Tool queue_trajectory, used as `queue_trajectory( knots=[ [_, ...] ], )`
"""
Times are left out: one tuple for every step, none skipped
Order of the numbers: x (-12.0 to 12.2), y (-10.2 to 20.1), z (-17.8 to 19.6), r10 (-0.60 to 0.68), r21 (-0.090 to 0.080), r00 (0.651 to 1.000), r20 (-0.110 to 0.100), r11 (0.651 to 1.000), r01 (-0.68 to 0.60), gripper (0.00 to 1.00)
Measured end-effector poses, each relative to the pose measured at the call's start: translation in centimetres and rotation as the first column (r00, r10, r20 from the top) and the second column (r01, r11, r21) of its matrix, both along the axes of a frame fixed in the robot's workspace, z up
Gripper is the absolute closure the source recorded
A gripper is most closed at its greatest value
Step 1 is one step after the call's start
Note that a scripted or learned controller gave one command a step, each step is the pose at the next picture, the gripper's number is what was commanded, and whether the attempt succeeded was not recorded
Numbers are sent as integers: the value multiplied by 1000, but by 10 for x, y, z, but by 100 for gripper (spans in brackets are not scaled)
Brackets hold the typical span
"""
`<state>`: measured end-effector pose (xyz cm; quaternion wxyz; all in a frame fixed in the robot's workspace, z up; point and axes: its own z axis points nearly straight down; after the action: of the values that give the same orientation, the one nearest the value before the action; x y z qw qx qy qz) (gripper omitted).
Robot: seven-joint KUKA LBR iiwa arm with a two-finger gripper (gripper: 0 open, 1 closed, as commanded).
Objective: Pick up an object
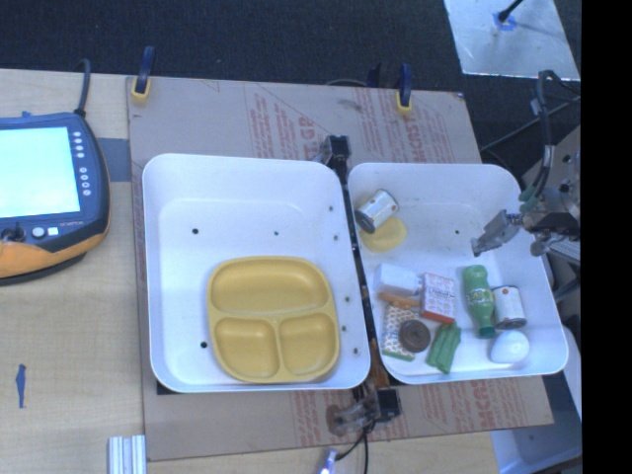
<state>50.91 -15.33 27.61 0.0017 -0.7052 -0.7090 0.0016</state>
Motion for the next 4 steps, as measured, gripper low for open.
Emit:
queue_trajectory(
  knots=[
    [15,-26,-82,1,-1,1000,-2,1000,-1,0],
    [42,-35,-170,2,-1,1000,-1,1000,-2,0],
    [109,-58,-151,-1,0,1000,3,1000,1,0],
    [48,-56,-151,1,-1,1000,-1,1000,-1,0]
  ],
)
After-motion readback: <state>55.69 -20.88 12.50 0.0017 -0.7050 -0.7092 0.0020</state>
